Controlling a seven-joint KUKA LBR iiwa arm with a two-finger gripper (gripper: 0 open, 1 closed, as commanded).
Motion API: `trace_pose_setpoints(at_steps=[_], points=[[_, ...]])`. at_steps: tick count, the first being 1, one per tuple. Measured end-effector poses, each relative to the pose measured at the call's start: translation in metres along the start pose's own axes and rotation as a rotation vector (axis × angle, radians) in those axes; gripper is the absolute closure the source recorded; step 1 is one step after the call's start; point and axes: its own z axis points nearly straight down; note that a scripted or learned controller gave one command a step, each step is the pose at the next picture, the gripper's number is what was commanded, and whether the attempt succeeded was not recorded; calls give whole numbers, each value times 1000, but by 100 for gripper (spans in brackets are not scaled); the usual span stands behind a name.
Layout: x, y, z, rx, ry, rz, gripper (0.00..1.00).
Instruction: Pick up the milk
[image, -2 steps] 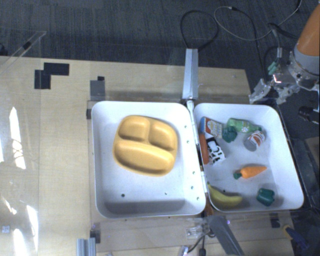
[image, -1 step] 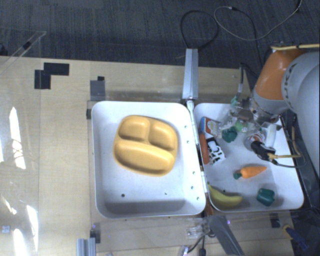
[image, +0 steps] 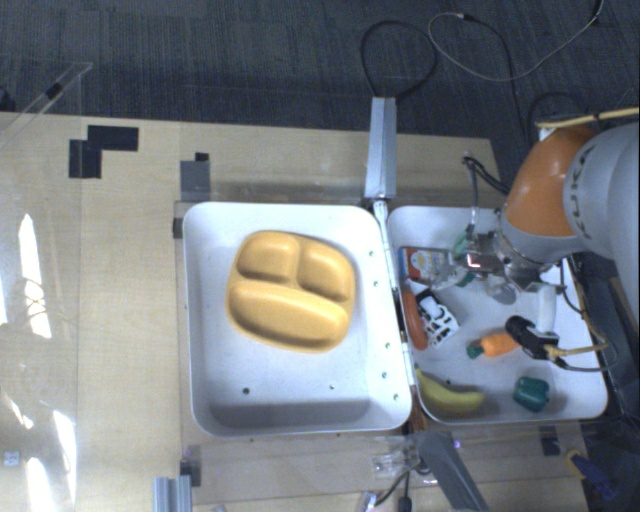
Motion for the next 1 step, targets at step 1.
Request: trace_pose_setpoints(at_steps=[1], points=[[-2,-1,2,1,0,-15,0]])
